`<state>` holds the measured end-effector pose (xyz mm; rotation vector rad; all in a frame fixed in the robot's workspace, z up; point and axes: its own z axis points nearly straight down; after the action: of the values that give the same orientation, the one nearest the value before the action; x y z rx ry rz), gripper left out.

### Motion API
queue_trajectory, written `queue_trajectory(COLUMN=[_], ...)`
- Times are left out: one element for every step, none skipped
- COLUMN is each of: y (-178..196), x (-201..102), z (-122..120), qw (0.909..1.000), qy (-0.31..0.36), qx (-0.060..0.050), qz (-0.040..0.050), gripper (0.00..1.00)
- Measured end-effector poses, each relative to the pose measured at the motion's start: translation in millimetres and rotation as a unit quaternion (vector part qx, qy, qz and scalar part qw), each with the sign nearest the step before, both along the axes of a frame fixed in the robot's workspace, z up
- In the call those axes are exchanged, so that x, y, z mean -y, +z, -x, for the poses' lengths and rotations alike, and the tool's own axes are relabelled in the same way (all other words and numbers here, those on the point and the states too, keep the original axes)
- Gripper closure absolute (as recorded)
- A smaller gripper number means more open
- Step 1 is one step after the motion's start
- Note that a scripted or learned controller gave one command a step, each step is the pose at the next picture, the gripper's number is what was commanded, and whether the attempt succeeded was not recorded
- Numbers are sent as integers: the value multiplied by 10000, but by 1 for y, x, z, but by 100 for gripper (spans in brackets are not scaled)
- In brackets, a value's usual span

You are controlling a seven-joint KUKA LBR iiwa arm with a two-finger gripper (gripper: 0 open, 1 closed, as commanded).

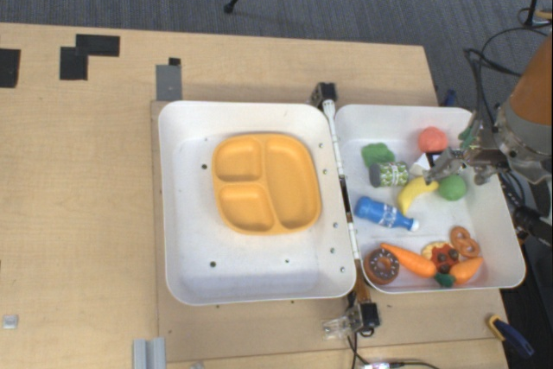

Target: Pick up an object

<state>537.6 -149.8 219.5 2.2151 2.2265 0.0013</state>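
Left bin [186,212] first: an orange divided plate [262,183] sits about mid-bin, three compartments, nothing in them that I can make out. Not my target zone.

Right bin [510,268] carries all the small stuff. Along its left side, a green block-ish toy [377,154] with a small patterned can [390,174] just below it, touching or nearly so. Blue bottle [383,213] lying on its side below those, cap end pointing right. Near the bin's front edge: a round brown donut-like piece [381,264], a carrot [412,260] lying across beside it, then a cluster I can't sort cleanly, something dark red and green [443,258], a pretzel [462,240], an orange piece [467,270] at the front right.

Mid-bin: yellow banana [416,192], tilted, its upper end running toward my fingertips. Red ball-like object [433,139] near the back edge. Green round thing [452,187] just right of the banana.

My gripper [455,162] is low over the right bin, between the red object and the green one, fingers reaching left toward the banana's top end. Whether they are spread or closed I cannot tell; too small and blurred. Nothing visibly between them.

Progress, my judgement: approach done, no pick confirmed. Every object rests on the bin floor. Left to do: close on something, likely banana or green piece, and lift clear.
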Motion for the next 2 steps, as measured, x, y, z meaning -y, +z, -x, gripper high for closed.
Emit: queue_trajectory(y=[-107,-108], x=[-32,-32], z=[-58,-64], qw=[9988,9996], qy=[-460,-235], qx=[146,155], qz=[-2,2], gripper=[0,0])
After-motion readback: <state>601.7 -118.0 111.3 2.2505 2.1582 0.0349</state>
